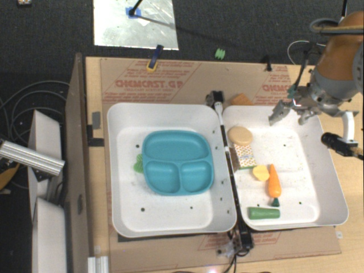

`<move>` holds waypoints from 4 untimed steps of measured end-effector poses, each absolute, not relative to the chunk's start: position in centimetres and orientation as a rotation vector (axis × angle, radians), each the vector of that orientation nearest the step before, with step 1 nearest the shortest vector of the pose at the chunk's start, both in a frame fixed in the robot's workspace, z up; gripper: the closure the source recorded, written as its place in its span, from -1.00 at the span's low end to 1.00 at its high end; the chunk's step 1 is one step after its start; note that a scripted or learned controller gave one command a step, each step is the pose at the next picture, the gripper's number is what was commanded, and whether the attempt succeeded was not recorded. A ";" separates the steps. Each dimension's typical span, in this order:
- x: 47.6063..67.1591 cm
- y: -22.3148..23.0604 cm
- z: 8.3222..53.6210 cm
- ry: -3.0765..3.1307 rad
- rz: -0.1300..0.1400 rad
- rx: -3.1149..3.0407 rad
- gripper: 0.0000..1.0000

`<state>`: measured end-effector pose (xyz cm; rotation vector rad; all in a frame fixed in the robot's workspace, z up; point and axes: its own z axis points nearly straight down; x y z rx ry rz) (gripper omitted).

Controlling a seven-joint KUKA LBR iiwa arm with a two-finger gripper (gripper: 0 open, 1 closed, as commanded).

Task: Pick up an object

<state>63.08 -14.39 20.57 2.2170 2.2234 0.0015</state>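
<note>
Toys cluster along the right bin's [324,169] near-left side: green piece [263,212], carrot [274,181], yellow piece [260,173], tan disc [240,135], all unheld. Farther back, gripper [290,114] hovers with fingers spread, holding nothing, apparently poised to descend.

The arm [340,56] reaches in from the right — orange band above the wrist — with its gripper [294,111] raised, both fingers spread apart.
</note>
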 end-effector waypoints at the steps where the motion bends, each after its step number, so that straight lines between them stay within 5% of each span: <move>1: 56.5 -12.8 15.5 2.227 -0.006 2.226 -1.00; 2: 52.7 -13.2 8.2 2.221 0.000 2.225 -1.00; 3: 52.9 -13.1 9.5 2.222 0.004 2.219 1.00; 4: 55.9 -6.6 19.0 2.229 0.012 2.204 1.00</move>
